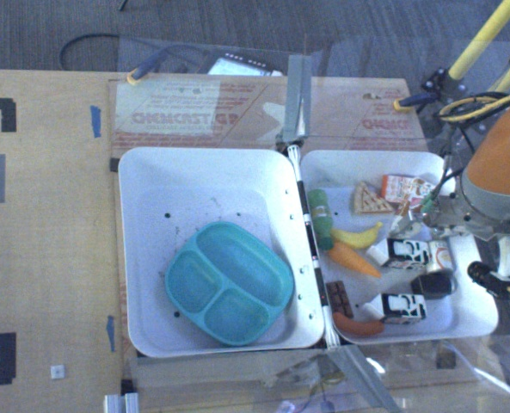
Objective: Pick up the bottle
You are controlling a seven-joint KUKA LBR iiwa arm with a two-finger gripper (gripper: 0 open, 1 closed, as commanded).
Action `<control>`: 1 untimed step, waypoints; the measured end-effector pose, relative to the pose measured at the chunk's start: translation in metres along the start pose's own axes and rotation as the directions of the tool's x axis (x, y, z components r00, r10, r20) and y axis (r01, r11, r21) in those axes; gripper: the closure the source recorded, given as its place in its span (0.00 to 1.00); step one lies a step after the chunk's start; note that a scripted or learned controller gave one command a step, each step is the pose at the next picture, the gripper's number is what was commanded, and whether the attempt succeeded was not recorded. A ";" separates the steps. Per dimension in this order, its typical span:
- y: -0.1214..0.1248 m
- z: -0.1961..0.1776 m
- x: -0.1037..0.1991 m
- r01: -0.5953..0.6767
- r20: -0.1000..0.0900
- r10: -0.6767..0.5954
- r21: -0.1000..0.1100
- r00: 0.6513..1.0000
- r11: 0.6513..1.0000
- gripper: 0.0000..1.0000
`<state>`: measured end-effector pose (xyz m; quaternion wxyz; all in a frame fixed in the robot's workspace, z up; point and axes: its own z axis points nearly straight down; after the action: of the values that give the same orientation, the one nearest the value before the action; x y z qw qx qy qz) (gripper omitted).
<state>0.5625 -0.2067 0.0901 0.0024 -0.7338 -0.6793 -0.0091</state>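
Counter (48, 256), pale wood, bearing two white bins side by side. Left bin (151, 179): one teal tray (229, 282) with three compartments, lying toward the near right corner. Right bin (474, 312): the small items, each counted below.

Arm (495, 166), one, grey with an orange band, entering from the right and standing over the right bin's far right part. Tool (418, 218), one, low among the items near the bin's middle; whether it is released or clenched cannot be told, and nothing is seen grasped.

Bottle (321, 218), one, green, lying along the right bin's left wall, its length running front to back, well apart from the tool.

Cartons, two, white with black patches: one (407, 250) just beside the tool, one (401, 308) near the front wall.

Banana (358, 235), one, yellow, just right of the bottle. Carrot (353, 261), one, orange, just below the banana. Sausage (358, 325), one, reddish, at the front wall. Red box (401, 188), one, near the far wall. Sandwich wedge (371, 200), one, left of the box. Chocolate bar (339, 298), one, brown, by the left wall.
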 end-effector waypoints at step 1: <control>0.067 0.003 0.013 -0.079 0.009 0.079 0.002 0.997 0.997 0.00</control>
<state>0.6304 -0.1992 0.0877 0.0008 -0.7600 -0.6499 -0.0048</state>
